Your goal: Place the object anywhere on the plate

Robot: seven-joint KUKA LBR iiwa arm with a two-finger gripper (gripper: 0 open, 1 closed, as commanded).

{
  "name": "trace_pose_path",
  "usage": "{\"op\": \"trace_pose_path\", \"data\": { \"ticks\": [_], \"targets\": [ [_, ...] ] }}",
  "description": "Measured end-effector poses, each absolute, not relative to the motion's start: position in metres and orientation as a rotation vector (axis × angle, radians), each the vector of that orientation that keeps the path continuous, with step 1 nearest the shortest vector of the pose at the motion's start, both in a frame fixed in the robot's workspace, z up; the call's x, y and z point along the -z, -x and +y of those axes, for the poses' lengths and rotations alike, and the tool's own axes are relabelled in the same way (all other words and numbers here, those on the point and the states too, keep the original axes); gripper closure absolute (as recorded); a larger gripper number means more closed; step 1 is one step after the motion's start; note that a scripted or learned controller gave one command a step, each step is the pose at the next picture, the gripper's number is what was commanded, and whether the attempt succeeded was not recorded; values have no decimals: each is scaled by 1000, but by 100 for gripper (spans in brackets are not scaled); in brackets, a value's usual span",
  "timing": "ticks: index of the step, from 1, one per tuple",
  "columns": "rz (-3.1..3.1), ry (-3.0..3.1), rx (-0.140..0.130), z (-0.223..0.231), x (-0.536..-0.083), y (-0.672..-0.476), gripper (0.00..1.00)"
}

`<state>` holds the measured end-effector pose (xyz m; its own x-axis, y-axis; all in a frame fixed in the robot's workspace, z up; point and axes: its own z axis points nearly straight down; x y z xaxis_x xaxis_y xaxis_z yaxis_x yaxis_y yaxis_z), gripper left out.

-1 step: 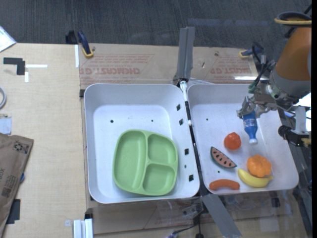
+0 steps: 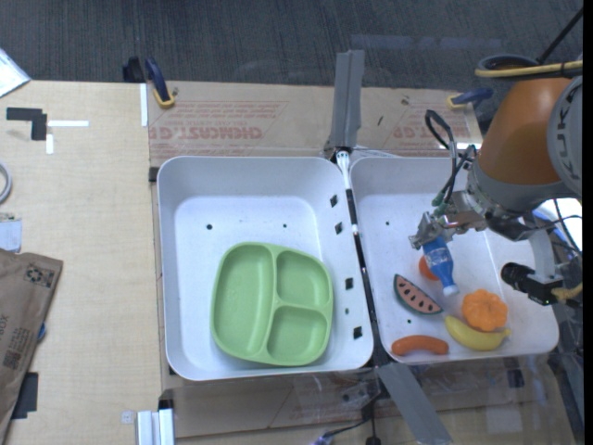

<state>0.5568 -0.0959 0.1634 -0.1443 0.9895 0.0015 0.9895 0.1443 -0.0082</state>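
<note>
Clamped on the blue bottle (image 2: 440, 265) are the jaws of the gripper (image 2: 434, 239), gripping its upper end while the rest hangs below them. Over on the left, the green plate (image 2: 272, 303) sits in the left bin (image 2: 176, 248). Moving right, into the right bin (image 2: 389, 202): the bottle's long axis tilts, top toward upper left, base toward lower right (a small orange thing behind it). Watermelon slice (image 2: 416, 297), sausage (image 2: 419, 345), banana (image 2: 474, 335) and orange fruit (image 2: 485, 310) lie below.
</note>
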Motion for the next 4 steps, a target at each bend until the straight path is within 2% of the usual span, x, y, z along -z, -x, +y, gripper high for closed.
{"op": "trace_pose_path", "data": {
  "ticks": [1, 2, 3, 4],
  "targets": [
    [-2530, 1852, -8, -22, -188, -493, 100],
    [-2886, 1227, -7, 88, -187, -478, 100],
    [-2953, 1059, -7, 137, -183, -506, 100],
    [-2846, 1352, 10, 159, -117, -483, 100]
  ]
}}
